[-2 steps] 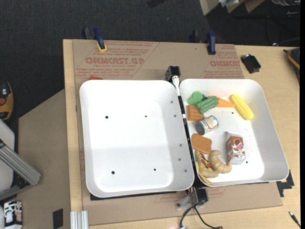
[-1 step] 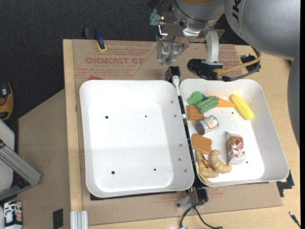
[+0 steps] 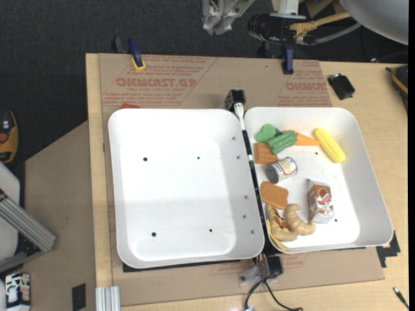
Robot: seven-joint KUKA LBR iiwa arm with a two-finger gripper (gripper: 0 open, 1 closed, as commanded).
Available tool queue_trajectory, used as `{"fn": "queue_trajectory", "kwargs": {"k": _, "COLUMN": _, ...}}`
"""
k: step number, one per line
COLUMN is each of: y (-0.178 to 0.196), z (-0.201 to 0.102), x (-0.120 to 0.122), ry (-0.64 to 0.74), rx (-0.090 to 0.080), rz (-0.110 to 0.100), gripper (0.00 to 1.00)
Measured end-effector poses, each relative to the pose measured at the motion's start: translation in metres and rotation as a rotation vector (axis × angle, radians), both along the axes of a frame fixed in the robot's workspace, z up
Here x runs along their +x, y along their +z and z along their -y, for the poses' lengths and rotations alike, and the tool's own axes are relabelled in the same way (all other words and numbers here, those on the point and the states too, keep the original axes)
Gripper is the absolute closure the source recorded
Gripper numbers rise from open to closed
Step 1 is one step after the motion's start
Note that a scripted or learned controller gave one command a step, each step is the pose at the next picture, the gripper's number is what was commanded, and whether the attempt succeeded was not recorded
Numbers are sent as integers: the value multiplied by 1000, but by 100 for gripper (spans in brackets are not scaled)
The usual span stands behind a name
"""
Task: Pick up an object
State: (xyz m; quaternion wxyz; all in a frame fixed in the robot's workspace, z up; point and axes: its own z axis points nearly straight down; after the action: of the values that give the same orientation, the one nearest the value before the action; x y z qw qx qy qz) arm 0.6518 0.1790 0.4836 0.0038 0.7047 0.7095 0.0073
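- Camera view, top edge: gripper [image 3: 220, 15] hangs high above the desk, beyond the far rim of the bins and over dark floor, well apart from every object.
- Fingers: cannot tell whether released or clenched; the metal parts blur together. Nothing visible between them.
- Arm [image 3: 379, 5]: a grey rounded body fills the top right corner.
- Right bin [image 3: 363, 173] carries all the loose objects, clustered toward its left half.
- Far end of the cluster: green toy [image 3: 275, 137] beside an orange carrot [image 3: 305, 139]; yellow corn cob [image 3: 329, 145] lies at a slant just right of the carrot.
- Below the green toy: small brown block [image 3: 264, 154], then a small can [image 3: 283, 168] lying on its side.
- Near end: orange-brown slab [image 3: 274, 194], tan curved pastry [image 3: 299, 221] touching a yellow-and-red packet [image 3: 279, 224] at the bin's near left corner.
- Brown carton [image 3: 320, 201] stands just right of the pastry, apart from the corn.
- Left bin [image 3: 178, 186]: white floor with a few dark dots.
- Bins touch along the middle seam, held by a black clip [image 3: 235, 98] at the far end.
- Desk [image 3: 194, 76]: brown board with red print, two blue clamps [image 3: 136, 54] at its far edge.
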Motion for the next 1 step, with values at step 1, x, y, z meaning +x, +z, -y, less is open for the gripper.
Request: {"fn": "queue_trajectory", "kwargs": {"k": 1, "y": 56, "z": -47, "x": -17, "ry": -1, "rx": -1, "rz": -8, "gripper": 100}}
